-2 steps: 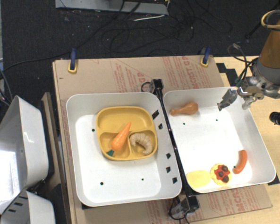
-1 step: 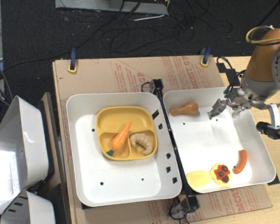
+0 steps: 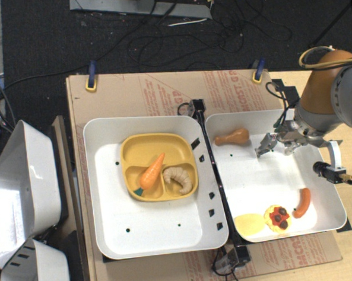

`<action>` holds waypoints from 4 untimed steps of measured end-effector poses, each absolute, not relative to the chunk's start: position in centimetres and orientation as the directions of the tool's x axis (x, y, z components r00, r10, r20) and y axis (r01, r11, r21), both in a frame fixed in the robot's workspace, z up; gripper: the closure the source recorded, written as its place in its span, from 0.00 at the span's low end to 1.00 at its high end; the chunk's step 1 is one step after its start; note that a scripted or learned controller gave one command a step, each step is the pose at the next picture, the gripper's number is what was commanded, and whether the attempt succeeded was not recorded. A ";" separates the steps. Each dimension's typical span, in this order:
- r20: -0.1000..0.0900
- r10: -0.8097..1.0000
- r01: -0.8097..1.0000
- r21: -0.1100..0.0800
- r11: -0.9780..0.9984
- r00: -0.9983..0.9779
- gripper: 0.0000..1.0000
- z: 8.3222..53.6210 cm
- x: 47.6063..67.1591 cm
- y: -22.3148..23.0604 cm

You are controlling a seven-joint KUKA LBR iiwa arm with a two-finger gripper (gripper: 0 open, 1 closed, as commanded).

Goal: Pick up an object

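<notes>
Drumstick, a brown toy chicken leg, lies in the upper left part of the right bin, its thick end pointing right and its thin end toward the divider between the bins. The gripper hovers in the upper middle of that bin, just right of the drumstick and apart from it, with its fingers spread a little and nothing between them. The grey arm with its orange band comes in from the right edge of the frame. Lower right in the same bin lie a sausage, tilted, and to its left a pizza slice with dark toppings, touching a flat yellow piece near the bottom rim. The left bin holds a yellow divided plate in its upper middle; a carrot lies slantwise across the plate's left compartments and a pale shrimp sits curled in the lower right compartment. Both bins rest on a cardboard sheet.
</notes>
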State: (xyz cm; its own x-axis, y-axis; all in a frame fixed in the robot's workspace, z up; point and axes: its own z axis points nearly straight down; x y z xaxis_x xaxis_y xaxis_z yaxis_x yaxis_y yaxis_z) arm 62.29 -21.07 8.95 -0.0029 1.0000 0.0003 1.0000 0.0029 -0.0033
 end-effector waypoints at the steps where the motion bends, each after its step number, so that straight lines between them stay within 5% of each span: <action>1: -0.002 1.000 1.000 0.003 0.004 -0.004 1.00 10.3 62.5 -21.1; 3: -0.002 1.000 1.000 0.006 0.003 -0.003 1.00 21.1 62.5 -21.0; 4: 0.000 1.000 1.000 0.000 0.006 -0.006 1.00 21.3 61.3 -17.0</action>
